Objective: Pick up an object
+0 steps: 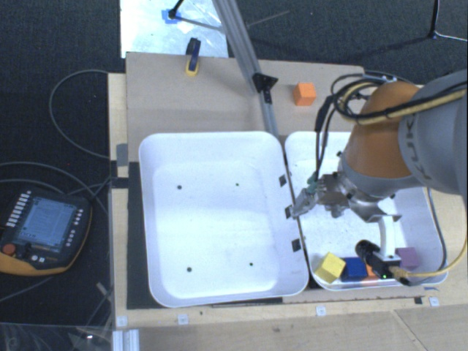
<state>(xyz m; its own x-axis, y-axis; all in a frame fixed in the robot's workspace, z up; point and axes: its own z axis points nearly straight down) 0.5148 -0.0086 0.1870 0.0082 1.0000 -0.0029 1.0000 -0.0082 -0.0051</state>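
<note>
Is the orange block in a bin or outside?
Outside. The orange block sits on the brown bench top, beyond the far rim of the right bin, touching neither bin.

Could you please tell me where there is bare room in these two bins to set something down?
The left shallow white bin has bare floor from wall to wall. The right white bin is crowded: the grey robot arm hangs over its middle, and a yellow block, a blue block and a purple block sit along its near wall.
</note>
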